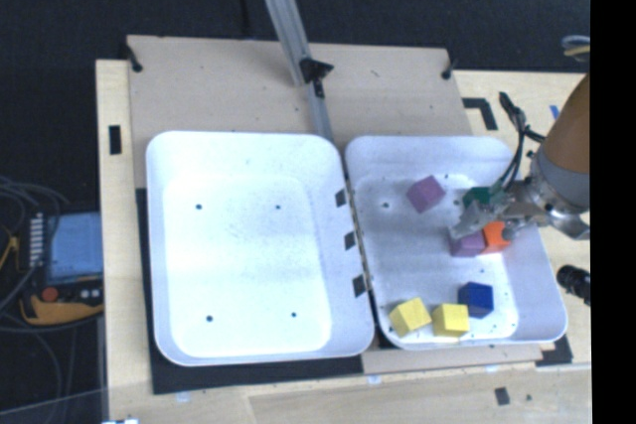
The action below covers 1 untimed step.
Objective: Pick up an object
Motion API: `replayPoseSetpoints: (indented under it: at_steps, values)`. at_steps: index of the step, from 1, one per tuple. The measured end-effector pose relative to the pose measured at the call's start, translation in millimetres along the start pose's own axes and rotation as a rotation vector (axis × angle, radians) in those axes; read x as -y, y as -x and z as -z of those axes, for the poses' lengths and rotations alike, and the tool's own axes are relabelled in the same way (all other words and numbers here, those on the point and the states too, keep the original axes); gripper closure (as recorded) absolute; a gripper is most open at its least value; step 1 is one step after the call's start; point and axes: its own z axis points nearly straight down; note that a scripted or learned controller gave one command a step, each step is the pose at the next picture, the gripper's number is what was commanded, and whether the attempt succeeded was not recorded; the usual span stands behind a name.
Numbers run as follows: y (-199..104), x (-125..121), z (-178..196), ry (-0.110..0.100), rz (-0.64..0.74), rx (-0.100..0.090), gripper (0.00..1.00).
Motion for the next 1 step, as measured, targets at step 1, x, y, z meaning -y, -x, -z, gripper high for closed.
replayPoseSetpoints:
  at_steps: [1]
  values:
    - [-6.7, 7.2, -56.6, -0.001, 0.000, -0.001, 0.00]
